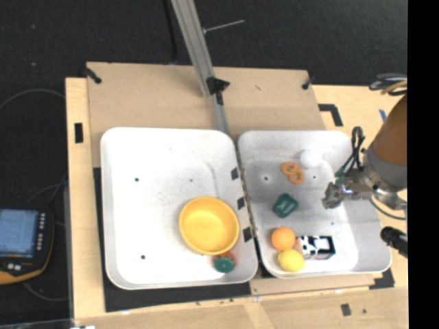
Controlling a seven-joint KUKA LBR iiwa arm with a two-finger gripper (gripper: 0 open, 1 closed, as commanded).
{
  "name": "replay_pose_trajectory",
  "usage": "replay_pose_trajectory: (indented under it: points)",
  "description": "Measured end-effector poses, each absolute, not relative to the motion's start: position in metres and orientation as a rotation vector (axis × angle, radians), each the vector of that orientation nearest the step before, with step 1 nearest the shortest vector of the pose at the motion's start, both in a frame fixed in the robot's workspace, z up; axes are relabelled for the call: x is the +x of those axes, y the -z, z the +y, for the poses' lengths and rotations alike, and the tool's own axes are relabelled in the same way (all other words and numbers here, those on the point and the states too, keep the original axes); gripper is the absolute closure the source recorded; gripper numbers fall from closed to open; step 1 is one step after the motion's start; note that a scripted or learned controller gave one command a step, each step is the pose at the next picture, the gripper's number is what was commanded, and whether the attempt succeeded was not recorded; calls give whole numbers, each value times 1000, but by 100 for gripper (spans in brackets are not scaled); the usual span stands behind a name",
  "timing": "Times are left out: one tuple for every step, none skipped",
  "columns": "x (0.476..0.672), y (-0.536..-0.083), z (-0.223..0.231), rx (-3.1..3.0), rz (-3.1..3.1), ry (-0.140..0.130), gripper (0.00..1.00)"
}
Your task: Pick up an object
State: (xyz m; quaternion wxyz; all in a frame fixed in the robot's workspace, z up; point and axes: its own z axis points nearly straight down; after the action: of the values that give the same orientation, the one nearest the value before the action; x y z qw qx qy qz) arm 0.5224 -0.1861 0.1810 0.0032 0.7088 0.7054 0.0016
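Black-and-white box (317, 247), long axis left-right, beside lemon (291, 260)

Yellow bowl (209, 224) in white left bin (137, 156); right bin (264, 149): orange pretzel (293, 173), green block (285, 204), orange (282, 238), lemon (291, 260), blk/wht box (317, 247)

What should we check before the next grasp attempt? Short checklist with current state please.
1. Hand inside the right bin, above its floor: ok.
2. Hand carrying nothing: cannot tell, too small and blurred.
3. Candidate nearby: green block lies left of the hand, apart from its neighbours: ok.
4. Pretzel-shaped piece touches or nearly touches the white ball: not ok for a clean pick.
5. Orange ball, yellow ball and black-and-white item are clustered: not ok.
6. Yellow bowl in the left bin, off the path: ok.
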Motion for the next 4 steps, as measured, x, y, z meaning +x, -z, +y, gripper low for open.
replay_pose_trajectory:
  points:
    - [524,-213,-187,2214,2221,-5,100]
    - [545,-215,-149,2213,2228,-4,100]
    - [569,-230,-99,2211,2229,-5,100]
    - [579,-236,-54,2213,2229,-3,100]
